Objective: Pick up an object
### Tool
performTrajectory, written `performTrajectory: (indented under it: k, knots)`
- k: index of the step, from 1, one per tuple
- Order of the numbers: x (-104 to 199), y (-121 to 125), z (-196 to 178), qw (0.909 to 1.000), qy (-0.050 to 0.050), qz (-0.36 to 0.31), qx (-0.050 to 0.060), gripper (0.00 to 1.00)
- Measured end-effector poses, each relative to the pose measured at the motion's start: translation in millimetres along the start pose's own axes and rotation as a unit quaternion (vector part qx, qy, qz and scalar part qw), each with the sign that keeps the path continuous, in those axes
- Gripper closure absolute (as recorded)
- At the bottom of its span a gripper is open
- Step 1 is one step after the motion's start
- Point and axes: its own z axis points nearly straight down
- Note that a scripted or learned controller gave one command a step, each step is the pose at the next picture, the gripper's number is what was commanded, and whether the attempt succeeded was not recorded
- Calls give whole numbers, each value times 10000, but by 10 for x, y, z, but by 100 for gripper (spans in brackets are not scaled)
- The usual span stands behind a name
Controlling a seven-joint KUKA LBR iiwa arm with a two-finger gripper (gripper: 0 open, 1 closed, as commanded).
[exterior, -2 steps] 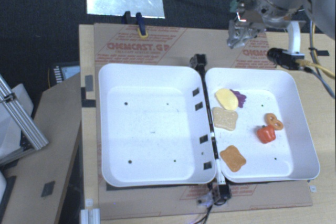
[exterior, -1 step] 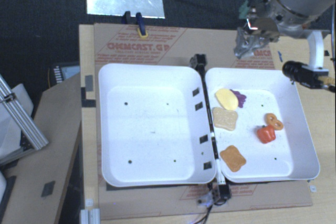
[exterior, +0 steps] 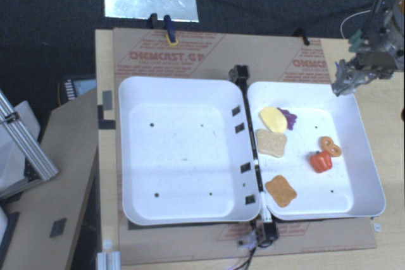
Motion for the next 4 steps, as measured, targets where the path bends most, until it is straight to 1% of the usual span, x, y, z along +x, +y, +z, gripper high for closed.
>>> performTrajectory:
  k: [1,2,3,4]
  knots:
    - [1097,338,1308,9999,21,-104,72,100]
    - [1645,248,417,10000,32,-86,-32,100]
    - [1564,-317,-191,10000,28,-64,-22,100]
    - [2034,-308,-561,10000,26,-81,-8,100]
